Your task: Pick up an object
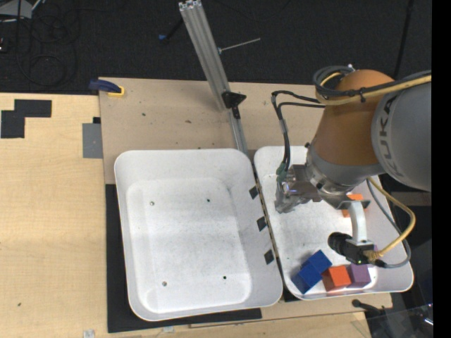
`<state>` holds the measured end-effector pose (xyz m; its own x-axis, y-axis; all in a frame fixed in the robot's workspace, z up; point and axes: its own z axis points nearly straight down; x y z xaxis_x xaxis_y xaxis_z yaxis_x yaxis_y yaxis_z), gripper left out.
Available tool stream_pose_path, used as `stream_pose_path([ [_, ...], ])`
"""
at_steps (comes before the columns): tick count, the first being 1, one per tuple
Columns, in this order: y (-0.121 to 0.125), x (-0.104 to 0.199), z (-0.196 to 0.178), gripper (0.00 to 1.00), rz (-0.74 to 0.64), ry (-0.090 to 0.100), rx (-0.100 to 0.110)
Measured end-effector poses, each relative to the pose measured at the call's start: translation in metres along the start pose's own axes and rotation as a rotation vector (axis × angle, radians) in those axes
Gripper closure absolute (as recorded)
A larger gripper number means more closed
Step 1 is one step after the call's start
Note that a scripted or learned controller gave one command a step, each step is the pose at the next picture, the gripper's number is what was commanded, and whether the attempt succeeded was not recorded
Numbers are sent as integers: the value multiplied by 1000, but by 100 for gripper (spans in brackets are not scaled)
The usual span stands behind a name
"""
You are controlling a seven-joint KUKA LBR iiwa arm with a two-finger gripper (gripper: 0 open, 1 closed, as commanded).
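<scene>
The hand [285, 201] hovers low over the right bin [296, 162], grip state impossible to tell. The blue block [312, 270], orange block [337, 277] and purple block [361, 274] huddle in the near corner. Best take blue from its free side.

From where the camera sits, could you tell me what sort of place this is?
Most likely a robotics lab bench for pick-up trials: a grey arm reaches over two white bins, coloured blocks lie in the right one, and cables trail on the dark floor behind.
</scene>
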<state>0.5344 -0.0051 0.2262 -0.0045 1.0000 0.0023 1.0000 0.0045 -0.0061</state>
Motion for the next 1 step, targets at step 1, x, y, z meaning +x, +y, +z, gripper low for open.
stream_pose_path([
  [1,-8,58,-9,100,-1,0,-3],
])
